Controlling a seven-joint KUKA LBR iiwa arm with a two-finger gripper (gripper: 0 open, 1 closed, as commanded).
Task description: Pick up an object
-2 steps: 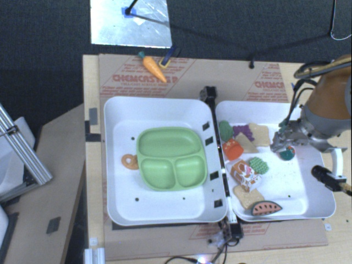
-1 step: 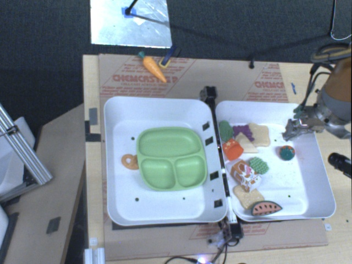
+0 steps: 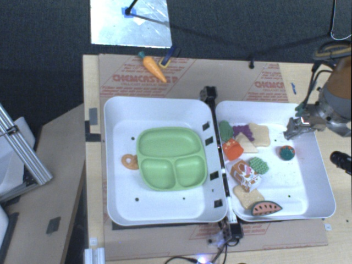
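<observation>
The right bin (image 3: 313, 194) holds several toy foods along its left side: a green leafy piece (image 3: 225, 130), purple grapes (image 3: 240, 130), a beige cracker (image 3: 259, 135), an orange-red piece (image 3: 233, 149), a green textured piece (image 3: 258, 165), a decorated cake slice (image 3: 245, 175), a beige biscuit (image 3: 245, 197) and a watermelon slice (image 3: 266, 208). A small green and red ball (image 3: 286, 153) lies apart, toward the bin's right. My gripper (image 3: 293, 127) hovers over the bin's upper right edge, just above the ball, with nothing seen in it.
The left bin (image 3: 118, 117) holds a green divided plate (image 3: 169, 157) and a small pretzel (image 3: 130, 161). A toy carrot (image 3: 154, 69) lies on the cardboard behind the bins. A black divider (image 3: 215, 147) runs between the bins.
</observation>
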